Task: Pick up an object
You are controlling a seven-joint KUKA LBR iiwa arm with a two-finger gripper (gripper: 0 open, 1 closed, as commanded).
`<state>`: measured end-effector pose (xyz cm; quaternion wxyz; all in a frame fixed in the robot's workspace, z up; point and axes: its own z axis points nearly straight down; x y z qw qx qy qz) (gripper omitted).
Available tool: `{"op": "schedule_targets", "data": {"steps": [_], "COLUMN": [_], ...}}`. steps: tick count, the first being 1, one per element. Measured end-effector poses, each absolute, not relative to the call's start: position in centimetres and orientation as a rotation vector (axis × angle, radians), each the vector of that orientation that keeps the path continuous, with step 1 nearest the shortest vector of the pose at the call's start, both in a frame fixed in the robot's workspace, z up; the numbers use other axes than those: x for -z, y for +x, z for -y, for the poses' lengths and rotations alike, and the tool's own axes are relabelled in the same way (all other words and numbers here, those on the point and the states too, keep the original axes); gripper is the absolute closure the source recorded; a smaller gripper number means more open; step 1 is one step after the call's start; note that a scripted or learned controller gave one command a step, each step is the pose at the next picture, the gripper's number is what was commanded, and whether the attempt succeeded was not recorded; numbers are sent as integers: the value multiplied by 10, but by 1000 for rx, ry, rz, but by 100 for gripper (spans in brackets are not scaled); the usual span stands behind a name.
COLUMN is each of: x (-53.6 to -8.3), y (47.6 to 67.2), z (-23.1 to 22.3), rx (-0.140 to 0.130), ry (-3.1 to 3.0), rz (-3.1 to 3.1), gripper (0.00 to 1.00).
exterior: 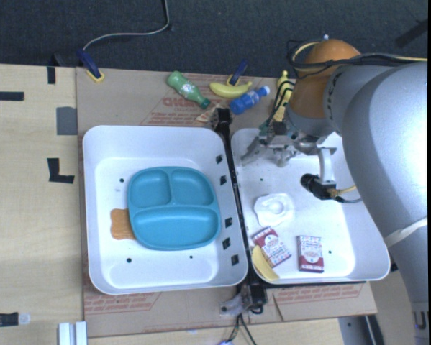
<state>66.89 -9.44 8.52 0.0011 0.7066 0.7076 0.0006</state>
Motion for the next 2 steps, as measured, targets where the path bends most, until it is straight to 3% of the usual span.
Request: {"op": "schedule_targets", "data": {"steps": [2], "x": [-86], "y": [642], "z": [107], "rx": [-1], "ry": [2216], "rz": [-2220], "gripper": [0]}}
